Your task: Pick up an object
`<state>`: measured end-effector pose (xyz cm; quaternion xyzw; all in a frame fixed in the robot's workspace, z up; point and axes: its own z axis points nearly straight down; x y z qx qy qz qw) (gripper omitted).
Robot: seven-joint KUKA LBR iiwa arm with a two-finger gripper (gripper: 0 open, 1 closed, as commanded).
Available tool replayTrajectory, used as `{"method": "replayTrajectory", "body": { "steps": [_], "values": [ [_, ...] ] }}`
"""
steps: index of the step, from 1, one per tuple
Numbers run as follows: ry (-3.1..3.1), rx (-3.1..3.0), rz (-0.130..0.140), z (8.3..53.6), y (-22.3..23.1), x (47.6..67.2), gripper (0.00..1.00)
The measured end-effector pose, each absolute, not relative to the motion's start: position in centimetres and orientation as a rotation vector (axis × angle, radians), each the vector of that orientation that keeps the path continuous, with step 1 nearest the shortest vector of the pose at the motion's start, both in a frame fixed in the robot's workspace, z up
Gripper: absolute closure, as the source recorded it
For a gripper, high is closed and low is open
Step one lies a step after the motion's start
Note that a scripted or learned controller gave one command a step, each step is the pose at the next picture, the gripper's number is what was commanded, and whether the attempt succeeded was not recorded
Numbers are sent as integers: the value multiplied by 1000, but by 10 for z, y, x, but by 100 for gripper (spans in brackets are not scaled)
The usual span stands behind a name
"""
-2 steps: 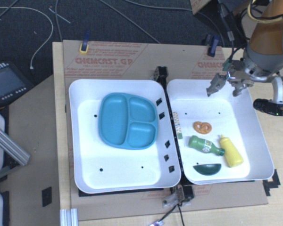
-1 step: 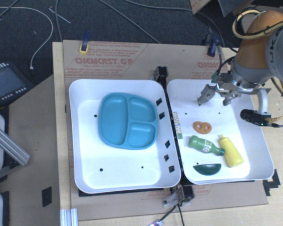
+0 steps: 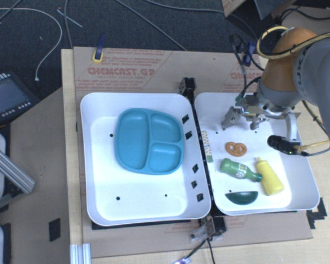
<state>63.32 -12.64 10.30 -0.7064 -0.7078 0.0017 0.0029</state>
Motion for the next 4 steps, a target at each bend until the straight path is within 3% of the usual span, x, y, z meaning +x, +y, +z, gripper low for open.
{"method": "replayTrajectory", "body": {
  "steps": [1, 2, 4],
  "values": [
    [-2220, -2218, 3, 84, -126, 633, 0],
    [-2222, -2219, -2, 97, -125, 635, 100],
    [-2227, -2224, -7, 206, -130, 640, 100]
  ]
}}
